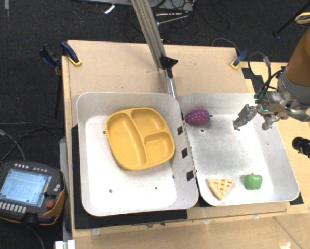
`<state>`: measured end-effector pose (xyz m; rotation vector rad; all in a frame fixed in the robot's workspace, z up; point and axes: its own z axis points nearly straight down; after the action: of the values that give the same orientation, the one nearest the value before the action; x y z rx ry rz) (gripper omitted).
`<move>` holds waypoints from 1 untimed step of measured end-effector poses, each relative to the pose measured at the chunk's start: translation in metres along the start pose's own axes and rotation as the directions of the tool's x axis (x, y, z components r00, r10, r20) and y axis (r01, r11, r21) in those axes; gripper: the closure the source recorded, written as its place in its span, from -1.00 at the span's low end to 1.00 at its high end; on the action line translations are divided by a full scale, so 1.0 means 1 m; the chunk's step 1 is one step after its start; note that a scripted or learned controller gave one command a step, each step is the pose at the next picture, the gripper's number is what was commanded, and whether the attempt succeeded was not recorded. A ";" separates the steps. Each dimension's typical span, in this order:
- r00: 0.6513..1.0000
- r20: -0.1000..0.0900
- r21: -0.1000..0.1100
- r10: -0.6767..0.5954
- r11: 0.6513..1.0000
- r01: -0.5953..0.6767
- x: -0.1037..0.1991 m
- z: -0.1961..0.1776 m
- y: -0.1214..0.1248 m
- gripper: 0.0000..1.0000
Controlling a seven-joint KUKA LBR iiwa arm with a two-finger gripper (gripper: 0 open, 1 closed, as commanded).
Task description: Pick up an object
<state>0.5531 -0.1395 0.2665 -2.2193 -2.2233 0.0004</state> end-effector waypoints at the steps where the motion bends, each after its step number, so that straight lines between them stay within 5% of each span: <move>1: 1.000 0.000 0.000 0.001 1.000 -0.001 0.000 0.000 0.000 -1.00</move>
<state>0.5531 -0.1395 0.2666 -2.2198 -2.2226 0.0002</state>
